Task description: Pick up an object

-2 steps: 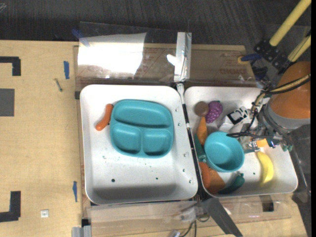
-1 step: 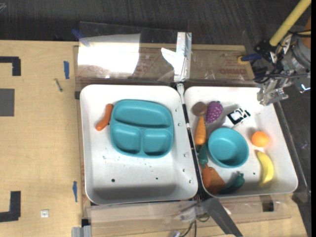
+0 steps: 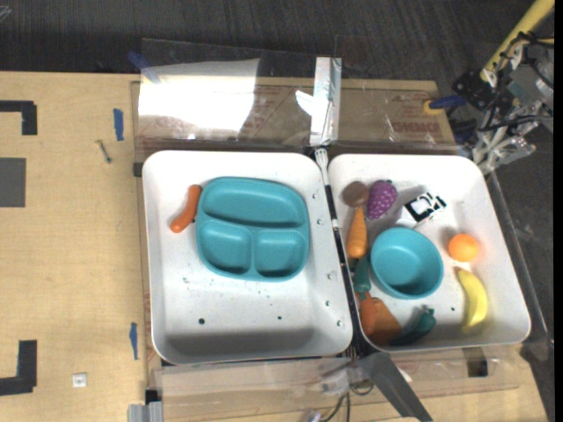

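The left bin [image 3: 167,315] holds a teal divided plate [image 3: 253,229], and an orange sausage-shaped toy [image 3: 185,209] lies against the plate's left edge. In the right bin [image 3: 506,236] a teal bowl [image 3: 406,262] stands in the middle. Behind it lie purple grapes [image 3: 381,199], a brown piece [image 3: 354,193] and a small black-and-white item [image 3: 424,206]. A carrot [image 3: 357,233] lies along the bin's left wall. To the bowl's right are an orange fruit [image 3: 464,248] and a banana [image 3: 475,297]. An orange-red piece [image 3: 378,316] and a dark green piece [image 3: 418,323] sit at the front.
A clear plastic sheet [image 3: 229,104] and a taped upright divider [image 3: 325,95] stand behind the bins. Cables and a yellow bar [image 3: 510,69] crowd the top right corner. Wooden bench top [image 3: 62,236] stretches to the left. A grey strip [image 3: 396,392] angles below the right bin.
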Robot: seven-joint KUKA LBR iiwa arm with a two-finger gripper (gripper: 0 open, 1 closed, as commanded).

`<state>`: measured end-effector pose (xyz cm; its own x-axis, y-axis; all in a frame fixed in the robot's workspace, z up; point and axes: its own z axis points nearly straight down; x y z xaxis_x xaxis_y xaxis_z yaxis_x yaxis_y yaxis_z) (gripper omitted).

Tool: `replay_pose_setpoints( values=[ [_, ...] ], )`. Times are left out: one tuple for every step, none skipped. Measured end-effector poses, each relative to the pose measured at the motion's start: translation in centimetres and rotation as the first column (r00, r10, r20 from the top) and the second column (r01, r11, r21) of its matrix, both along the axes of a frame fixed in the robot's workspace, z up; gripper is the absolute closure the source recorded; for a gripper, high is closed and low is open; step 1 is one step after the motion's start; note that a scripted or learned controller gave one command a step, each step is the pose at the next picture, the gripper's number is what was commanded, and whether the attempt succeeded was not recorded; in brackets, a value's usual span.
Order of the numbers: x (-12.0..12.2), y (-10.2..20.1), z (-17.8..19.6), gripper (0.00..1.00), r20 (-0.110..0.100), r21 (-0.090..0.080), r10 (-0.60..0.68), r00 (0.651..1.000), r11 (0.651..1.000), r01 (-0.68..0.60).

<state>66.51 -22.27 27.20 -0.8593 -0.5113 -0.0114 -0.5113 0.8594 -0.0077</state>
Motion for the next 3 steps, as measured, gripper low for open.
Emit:
replay_pose_setpoints(
  values=[
    [0.2,3.3,-9.1,1.0,-0.013,0.006,0.05,0.999,0.999,-0.05],
    [0.4,-0.2,0.9,1.0,0.006,-0.004,0.039,0.999,0.999,-0.039],
    [0.3,6.2,-3.5,1.0,-0.009,0.004,-0.047,0.999,0.999,0.047]
  ],
)
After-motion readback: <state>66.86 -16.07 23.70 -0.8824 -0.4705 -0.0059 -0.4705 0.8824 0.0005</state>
